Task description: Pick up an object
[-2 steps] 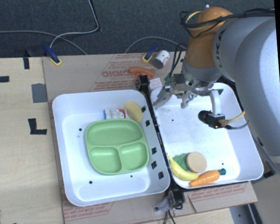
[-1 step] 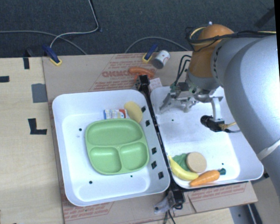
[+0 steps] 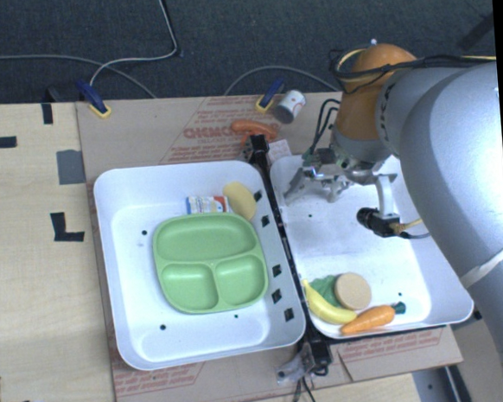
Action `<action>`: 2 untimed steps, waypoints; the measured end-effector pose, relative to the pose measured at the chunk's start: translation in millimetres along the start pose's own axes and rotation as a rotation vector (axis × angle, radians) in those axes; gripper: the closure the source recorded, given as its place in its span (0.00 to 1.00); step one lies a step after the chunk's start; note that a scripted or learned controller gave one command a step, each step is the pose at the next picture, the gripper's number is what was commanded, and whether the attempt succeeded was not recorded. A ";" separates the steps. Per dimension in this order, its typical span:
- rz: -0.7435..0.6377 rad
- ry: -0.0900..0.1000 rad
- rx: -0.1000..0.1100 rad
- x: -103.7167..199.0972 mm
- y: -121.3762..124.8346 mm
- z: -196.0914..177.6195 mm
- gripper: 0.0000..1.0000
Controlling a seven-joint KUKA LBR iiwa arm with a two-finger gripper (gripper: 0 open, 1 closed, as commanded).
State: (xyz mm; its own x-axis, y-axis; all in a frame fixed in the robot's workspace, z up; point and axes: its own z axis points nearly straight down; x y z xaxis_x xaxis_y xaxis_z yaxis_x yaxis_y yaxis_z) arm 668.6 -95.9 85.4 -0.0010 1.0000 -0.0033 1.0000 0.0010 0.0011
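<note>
Grey robot arm (image 3: pixel 456 162), large and closest to the lens, reaches in over the right bin (image 3: pixel 412 252). Its gripper (image 3: pixel 324 181) hangs above that bin's far, bare floor with nothing between its fingers; whether they are spread or closed cannot be told.

Candidate objects lie well on the near side of the jaws, clustered in the bin's front corner: a banana (image 3: pixel 322 305), a carrot (image 3: pixel 368 319), and a round tan piece (image 3: pixel 353 290) resting on something green. Judging by this, the approach step is in hand; the next move calls for travelling toward that cluster and descending.

Beside the jaws, across the divider, the left bin (image 3: pixel 127 275) holds a green sectioned plate (image 3: pixel 210 261). Both bins sit on cardboard (image 3: pixel 142 135) over a wooden bench.
</note>
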 end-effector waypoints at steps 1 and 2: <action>-0.001 0.001 0.000 -3.2 0.1 0.0 0.00; 0.001 0.000 -0.001 -0.4 -10.5 -0.3 0.00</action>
State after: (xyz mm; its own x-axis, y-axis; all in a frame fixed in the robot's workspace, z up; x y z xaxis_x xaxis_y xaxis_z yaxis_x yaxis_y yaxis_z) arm 658.2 -96.3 85.7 -0.0004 1.0000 -0.0033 1.0000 0.0004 0.0020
